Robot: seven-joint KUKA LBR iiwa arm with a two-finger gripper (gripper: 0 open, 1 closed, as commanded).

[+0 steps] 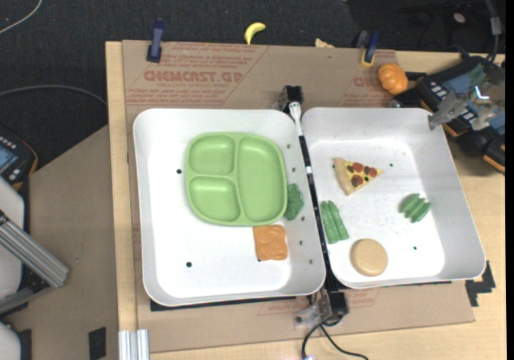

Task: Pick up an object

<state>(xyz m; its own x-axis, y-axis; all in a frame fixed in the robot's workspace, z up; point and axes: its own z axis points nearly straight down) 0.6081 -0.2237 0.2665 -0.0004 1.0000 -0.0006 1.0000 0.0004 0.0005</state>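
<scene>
Candidates for pickup, largest first:

- Plate (237,179), green, three compartments, in the left bin (152,190). Probably stiff light plastic; wide and flat, so graspable at the raised rim alone. Poor first choice.
- Bun (369,257), tan and round, near the front wall of the right bin (450,157). Likely light and rigid, with a smooth dome that may slip. Grip across the middle, low on the sides.
- Pizza slice (355,174), lying flat toward the middle of the right bin, apart from the rest. Thin; pinch across the two long edges.
- Orange slab (271,243), just in front of the plate, close to its edge. Approach from the open front side.
- Bean pod (333,222), against the right bin's left wall. Wall blocks one side; grip across the narrow width, along the wall.
- Green leaf (414,207), toward the right bin's right side, well apart from neighbours. Small, low, probably light.
- Green scrap (293,202), touching the plate's right edge. Crowded; skip.

Gripper (470,105) above the right bin's far right corner, away from all pieces. Open or shut: cannot tell.

Outside the bins, on the board: orange fruit (393,78), banana (254,30), two blue clamps (156,41).
</scene>
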